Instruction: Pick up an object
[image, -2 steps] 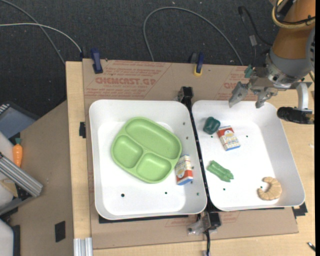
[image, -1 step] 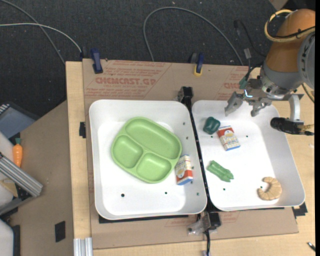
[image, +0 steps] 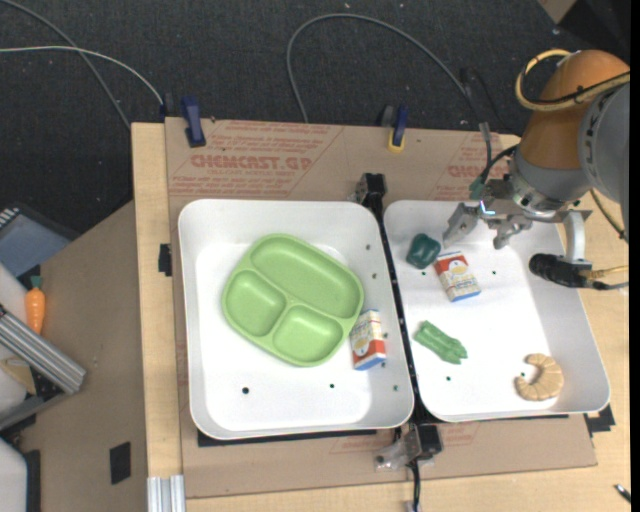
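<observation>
Gripper hangs over the far part of the right bin, fingers spread apart with nothing between them; one fingertip sits up-left near the teal object, the other toward the bin's far right. The arm enters from the upper right, orange band above the wrist. Left to right: left bin holds a green divided plate, three compartments, lying near the bin's centre with bare white floor along the left wall and near edge. A small carton with red and blue print lies just beside the plate's right rim, close to the bin's right wall, long axis running roughly near-to-far, slightly tilted. The two bins meet at a dark seam with little gap. In the right bin, a small teal object sits near the left wall, far end. Beside it, a second small carton, white and orange-red, lies just below the gripper, long axis near-to-far, leaning a little right. A green pepper-like toy lies mid-bin, long axis diagonal, from upper left to lower right. A toy croissant rests near the right near corner, curved, close to the wall. Open floor remains in the bin's middle right and along the near edge left of the croissant.
</observation>
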